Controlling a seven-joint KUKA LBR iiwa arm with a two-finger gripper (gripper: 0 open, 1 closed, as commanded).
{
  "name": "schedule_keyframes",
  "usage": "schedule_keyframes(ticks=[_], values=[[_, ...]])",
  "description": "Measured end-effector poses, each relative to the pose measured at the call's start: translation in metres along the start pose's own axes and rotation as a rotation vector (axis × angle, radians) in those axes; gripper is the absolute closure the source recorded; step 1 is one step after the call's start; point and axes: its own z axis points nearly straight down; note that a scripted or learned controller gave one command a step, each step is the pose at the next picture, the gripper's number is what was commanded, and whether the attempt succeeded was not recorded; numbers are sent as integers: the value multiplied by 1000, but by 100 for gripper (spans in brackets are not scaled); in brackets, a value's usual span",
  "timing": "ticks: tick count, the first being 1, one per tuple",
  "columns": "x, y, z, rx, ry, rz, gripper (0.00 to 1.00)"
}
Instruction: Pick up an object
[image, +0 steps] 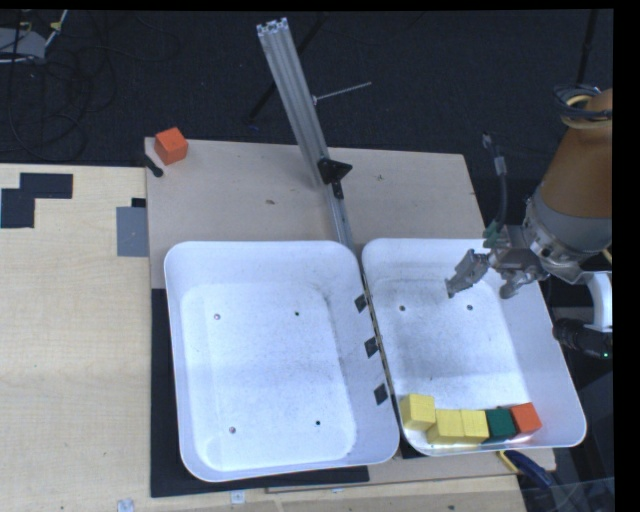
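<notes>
A: Take the right bin (470, 340) as the landmark. What colours lie in it?

B: The bin is white with fine dark speckling. Along its near edge sits a row of blocks: a yellow block (419, 410) toward the left bin, two more yellow blocks (461, 425) beside it, then a green block (500, 423), then an orange-red block (525, 417) at the far end of the row.

A: And the left bin (265, 350)?

B: White, same speckling.

A: Anything beyond the right bin?

B: An orange cube (171, 145) on the tan bench (240, 195), far off to the left. The arm's band (585, 170) above the right bin is orange; the gripper (492, 275) is grey.
</notes>
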Motion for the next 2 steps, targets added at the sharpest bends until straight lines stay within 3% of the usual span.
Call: schedule_keyframes(ticks=[1,2], values=[[2,62,-4,-4,-1,-10,0],[-14,87,1,-2,-2,-10,0]])
